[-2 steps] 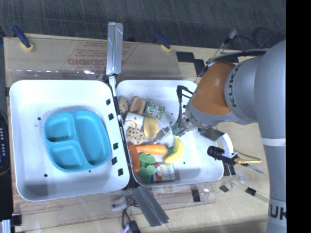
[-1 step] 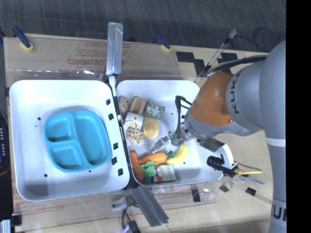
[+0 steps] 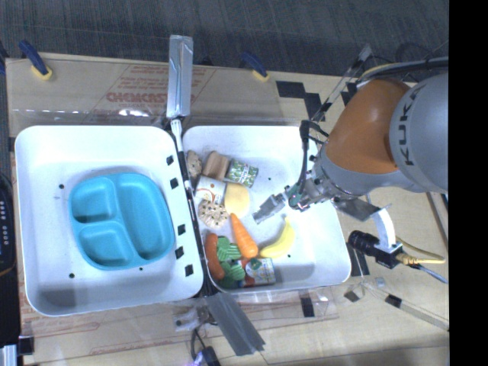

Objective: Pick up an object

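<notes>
**Arm poised over the crowded right bin**

The grey arm with its orange band [image 3: 374,128] reached in from the right and hung over the right-hand shallow white plastic bin [image 3: 320,261]; its metal two-finger gripper [image 3: 268,207] pointed down and leftward toward the heap of toy food, and whether the jaws stood open or closed I could not tell from where I watched; nothing showed between them.

The jaws hovered just above and beside a curved yellow plastic banana [image 3: 280,239], which lay on the bin floor near the middle; just to its left lay a pointed orange toy carrot [image 3: 244,237], and next to that a leafy green plastic vegetable [image 3: 228,251]; a pale yellow block [image 3: 238,200] sat above the carrot, touching a round speckled cookie-like piece [image 3: 213,214]; a small green-labelled packet [image 3: 242,173] lay near the bin's upper left, beside a tan roll-shaped piece [image 3: 215,164]; another small labelled box [image 3: 261,271] rested by the lower wall.

The left white bin [image 3: 30,204] held a light blue plastic tray with three compartments [image 3: 120,219]; both bins sat side by side on the brown cardboard-covered surface [image 3: 91,82].
</notes>
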